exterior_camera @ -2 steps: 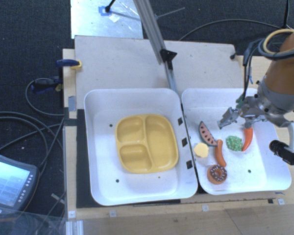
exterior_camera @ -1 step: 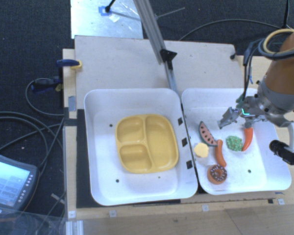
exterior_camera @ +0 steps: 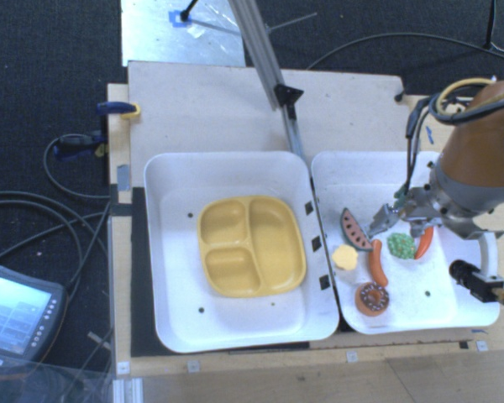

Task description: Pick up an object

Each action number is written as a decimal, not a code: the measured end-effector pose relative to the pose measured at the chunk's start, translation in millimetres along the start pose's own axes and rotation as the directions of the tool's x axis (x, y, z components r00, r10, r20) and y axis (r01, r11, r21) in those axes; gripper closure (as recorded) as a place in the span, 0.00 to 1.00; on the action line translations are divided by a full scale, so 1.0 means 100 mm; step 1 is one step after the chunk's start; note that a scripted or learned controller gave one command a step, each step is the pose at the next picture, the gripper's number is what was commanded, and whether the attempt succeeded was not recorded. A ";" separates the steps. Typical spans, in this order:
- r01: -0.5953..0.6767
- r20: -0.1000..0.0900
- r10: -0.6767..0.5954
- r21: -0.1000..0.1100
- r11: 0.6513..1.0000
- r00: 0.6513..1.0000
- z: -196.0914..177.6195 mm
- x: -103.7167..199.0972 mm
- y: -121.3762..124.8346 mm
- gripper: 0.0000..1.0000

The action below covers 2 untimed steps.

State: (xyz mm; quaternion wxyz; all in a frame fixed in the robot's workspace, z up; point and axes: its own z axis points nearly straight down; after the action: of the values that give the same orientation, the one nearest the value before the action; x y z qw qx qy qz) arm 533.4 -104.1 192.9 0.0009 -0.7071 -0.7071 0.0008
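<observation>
From my station I see the bench [exterior_camera: 235,99] bearing two shallow white bins side by side. The left bin [exterior_camera: 172,300] holds a yellow divided plate [exterior_camera: 252,246] with three compartments, lying flat near the middle. The right bin [exterior_camera: 437,309] holds the small toy foods, all gathered in its left half.

The arm [exterior_camera: 483,149] reaches in from the right, grey with its orange band, and its gripper [exterior_camera: 396,222] hangs over the right bin, fingers spread apart with nothing between them. One fingertip sits near the watermelon slice, the other by the green piece.

The toys, from bigger down: a watermelon slice [exterior_camera: 354,229], red with dark seeds and a green rind, tilted along the bin's left side; a sausage [exterior_camera: 377,263], orange-red and long, lying just below the gripper; a doughnut [exterior_camera: 372,298] with brown icing and sprinkles, nearest the front edge; a green leafy piece [exterior_camera: 401,245], bumpy, just beside the gripper; a red-orange pepper-like piece [exterior_camera: 424,242] touching the green one; and a pale yellow round piece [exterior_camera: 345,259] by the divider.
</observation>
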 end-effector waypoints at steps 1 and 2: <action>0.000 -0.001 0.000 0.000 1.000 1.000 0.43 0.03 0.04 0.00; -0.001 -0.001 0.001 -0.003 1.000 1.000 0.94 0.03 0.04 0.00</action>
State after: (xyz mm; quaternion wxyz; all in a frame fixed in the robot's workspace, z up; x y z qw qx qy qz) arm 537.5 -101.1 98.9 0.0000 -0.7073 -0.7069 -0.0005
